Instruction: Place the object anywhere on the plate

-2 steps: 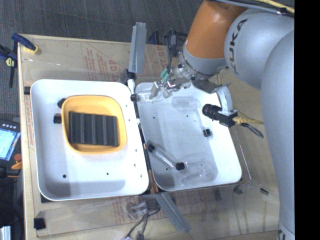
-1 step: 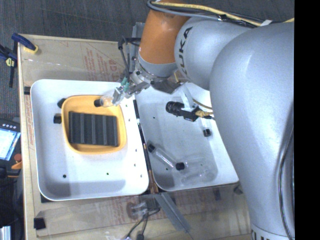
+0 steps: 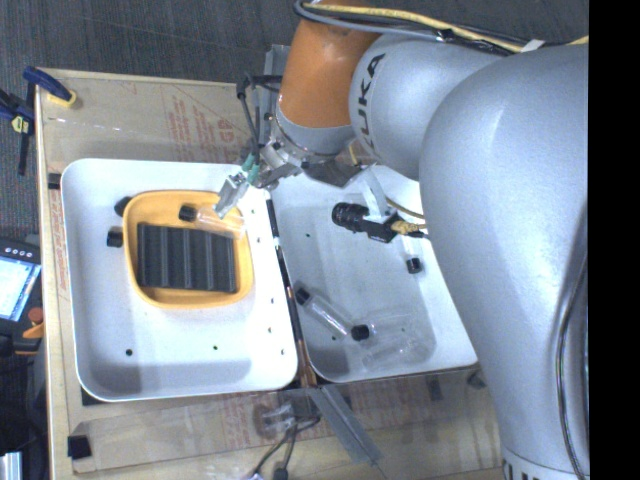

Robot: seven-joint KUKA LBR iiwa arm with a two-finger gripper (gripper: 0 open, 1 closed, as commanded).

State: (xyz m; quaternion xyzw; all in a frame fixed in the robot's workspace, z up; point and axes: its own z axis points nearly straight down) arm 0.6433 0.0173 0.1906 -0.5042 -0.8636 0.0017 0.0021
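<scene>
- Dark floor surrounds a pale wooden desk [image 3: 150, 108] carrying two shallow white bins side by side.
- The left bin [image 3: 170, 358] holds a yellow plate [image 3: 150, 204] with a dark ribbed centre.
- A small black object [image 3: 187, 212] rests on the plate's upper rim, just left of the jaws.
- The grey arm [image 3: 480, 168] reaches in from the right. Its jaws hang over the plate's upper right corner, beside the wall between the bins.
- The jaws are pale and blurred against the white, so whether they are open or closed, or hold anything, cannot be told.
- A dark piece [image 3: 122, 206] and a smaller black piece [image 3: 114, 238] lie just left of the plate.
- The right bin [image 3: 320, 258] holds a clear tube [image 3: 325, 315], crumpled clear plastic [image 3: 400, 336] and a small black bit [image 3: 413, 264].
- The arm's bulk hides the right bin's far side.
- A blue clamp [image 3: 50, 85] grips the desk's top left corner. A lit screen [image 3: 15, 283] is cut off at the left edge.
</scene>
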